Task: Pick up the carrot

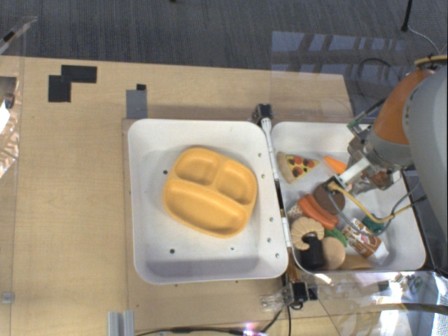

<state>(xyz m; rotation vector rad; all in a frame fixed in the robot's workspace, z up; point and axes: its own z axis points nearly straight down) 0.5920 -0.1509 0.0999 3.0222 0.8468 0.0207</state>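
Camera view: the carrot (pixel 334 164) lies in the upper part of the right bin (pixel 414 256), just right of a pizza slice (pixel 297 166). The pincer (pixel 369 178) hangs close by on the carrot's right; whether it is open or closed, I cannot tell.

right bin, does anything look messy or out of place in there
Somewhat. Several toy foods are heaped on one another in the near left corner of the right bin, while the pizza slice and the carrot lie apart toward its far side. In the left bin, the yellow plate sits askew to the walls.
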